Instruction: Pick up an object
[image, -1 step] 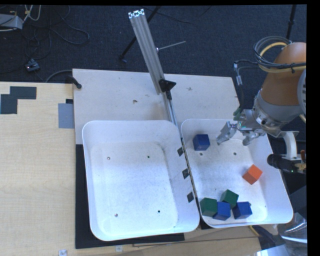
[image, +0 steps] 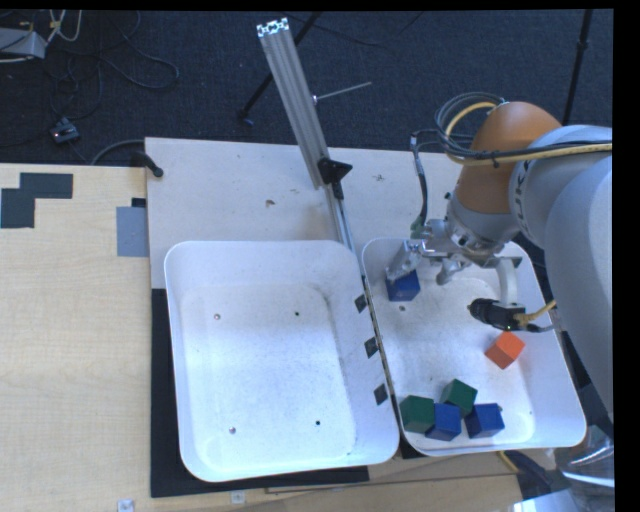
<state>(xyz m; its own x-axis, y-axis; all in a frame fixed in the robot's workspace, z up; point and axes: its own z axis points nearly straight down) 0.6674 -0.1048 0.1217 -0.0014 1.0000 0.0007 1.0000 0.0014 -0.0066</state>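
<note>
My gripper (image: 423, 268) hangs over the far end of the right bin (image: 560, 415), its two fingers spread apart and open. A blue cube (image: 404, 287) lies on the bin floor right at the tip of the left finger (image: 400, 264), not between the two fingers. An orange cube (image: 505, 350) sits alone nearer the bin's right side. At the near end two green cubes (image: 418, 410) (image: 461, 393) and two blue cubes (image: 446, 421) (image: 485, 419) are clustered together.
The left bin (image: 200, 270) lies beside the right one, with small black clips (image: 371, 346) along their shared edge. A slanted metal rail (image: 300, 110) rises behind the bins. A black cable end (image: 495, 312) hangs from the wrist above the orange cube.
</note>
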